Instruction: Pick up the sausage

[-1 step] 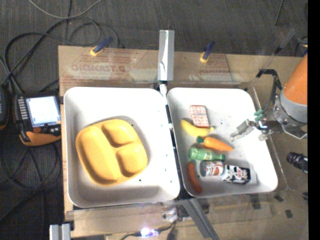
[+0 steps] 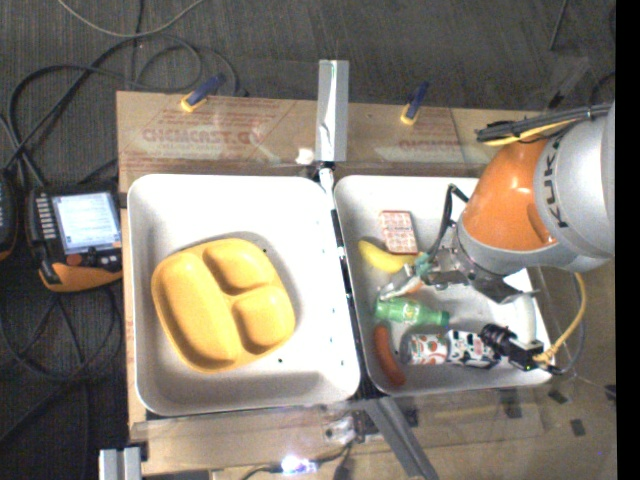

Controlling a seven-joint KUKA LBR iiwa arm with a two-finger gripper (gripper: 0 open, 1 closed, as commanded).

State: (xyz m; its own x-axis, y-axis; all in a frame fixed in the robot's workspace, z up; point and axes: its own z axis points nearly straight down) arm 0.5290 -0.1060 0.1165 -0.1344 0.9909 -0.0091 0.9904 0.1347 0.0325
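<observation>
sausage (image 2: 389, 356) lies at the right bin's (image 2: 350, 268) front-left corner, beside a bottle (image 2: 410, 313). gripper (image 2: 408, 286), jaws apart and empty, hovers above the bottle, short of its target.

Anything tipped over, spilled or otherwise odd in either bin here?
Nothing spilled or visibly damaged. The green plastic bottle and the printed red-and-white can both lie on their sides in the right white bin, crowded beside the reddish-brown sausage. The yellow divided tray sits slightly askew in the left white bin.

One overhead camera looks down, slanted, on both bins (image 2: 240, 193).
</observation>
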